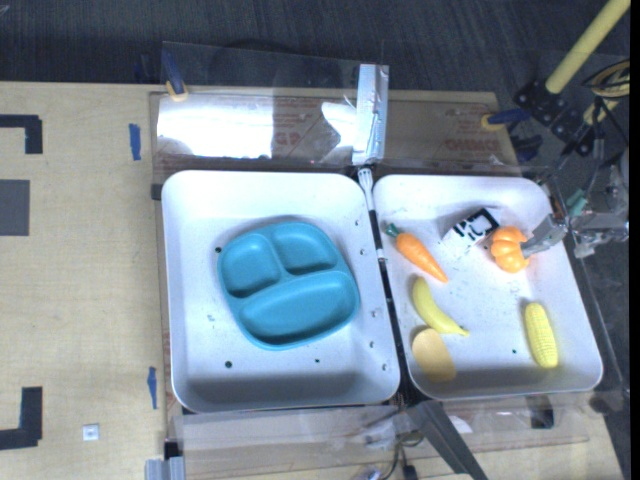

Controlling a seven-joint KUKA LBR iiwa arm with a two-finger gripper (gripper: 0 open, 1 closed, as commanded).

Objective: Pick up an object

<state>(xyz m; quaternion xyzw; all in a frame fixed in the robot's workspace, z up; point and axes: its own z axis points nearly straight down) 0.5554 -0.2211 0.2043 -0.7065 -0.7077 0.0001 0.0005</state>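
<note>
The right bin (575, 368) holds several toy foods. An orange carrot (420, 255) lies at its upper left. A yellow banana (434, 308) sits below it, above a flat tan-yellow round piece (433, 353). A yellow corn cob (541, 333) lies at the lower right. A small orange pumpkin (507, 249) rests near the bin's right wall, next to a black-and-white card (474, 225). My gripper (548, 234) comes in over the right rim as a grey tip just right of the pumpkin, touching or nearly touching it.
The left bin (190, 358) carries a blue divided plate (288, 282). A clear plastic sheet and a metal bracket (370, 113) stand behind the bins. Cables and a yellow pole (590, 38) crowd the upper right.
</note>
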